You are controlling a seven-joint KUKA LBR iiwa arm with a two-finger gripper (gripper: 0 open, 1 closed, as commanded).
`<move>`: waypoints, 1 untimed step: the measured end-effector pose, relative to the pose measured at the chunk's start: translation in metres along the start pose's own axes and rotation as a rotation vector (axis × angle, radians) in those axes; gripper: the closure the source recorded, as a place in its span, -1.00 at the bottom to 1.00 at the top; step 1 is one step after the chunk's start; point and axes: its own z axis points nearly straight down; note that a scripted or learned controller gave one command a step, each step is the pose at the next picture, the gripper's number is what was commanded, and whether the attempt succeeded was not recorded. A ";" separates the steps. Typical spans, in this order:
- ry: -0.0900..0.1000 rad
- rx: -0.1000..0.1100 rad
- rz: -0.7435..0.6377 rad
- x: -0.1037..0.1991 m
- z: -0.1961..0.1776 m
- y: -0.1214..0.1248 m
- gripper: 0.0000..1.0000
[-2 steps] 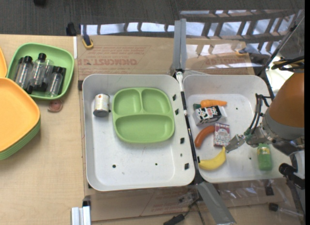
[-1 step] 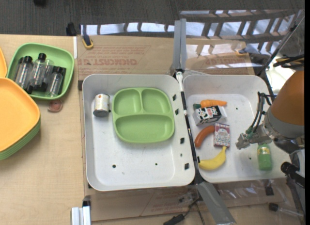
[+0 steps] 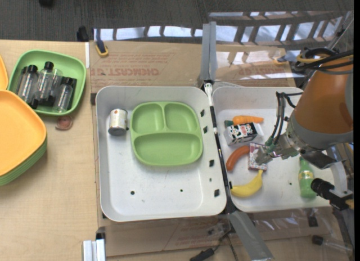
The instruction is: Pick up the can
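1. Your gripper (image 3: 263, 156) hangs low over the right bin (image 3: 281, 198), near that bin's middle, with the arm (image 3: 325, 108) coming in from the right and its orange band directly above the wrist.
2. You cannot tell from this view how the gripper's tips stand: a small pinkish packet (image 3: 256, 158) lies right under them and blurs the outline.
3. The tool looks to be at or touching that packet, but nothing can be seen lifted or clearly gripped.
4. The can (image 3: 117, 122) you are after is in the other bin, the left bin (image 3: 163, 203). It lies on its side near the left wall, just beside the left edge of the green divided plate (image 3: 167, 133), and well apart from the gripper.
5. Around the tool in the right bin you have an orange carrot (image 3: 248, 120) at the top, a small black and white carton (image 3: 241, 133) just below it, a red-orange curved piece (image 3: 237, 157) to the left of the packet, and a banana (image 3: 248, 186) in front of it.
6. A green bottle (image 3: 306, 179) stands toward the right side of the same bin, partly behind the arm.
7. Off to the left on the bench, a green tray (image 3: 48, 66) holds several dark-capped vials (image 3: 44, 87), with orange plates (image 3: 19, 139) stacked in front of it.
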 end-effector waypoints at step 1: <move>0.000 0.000 0.265 0.021 0.000 0.007 1.00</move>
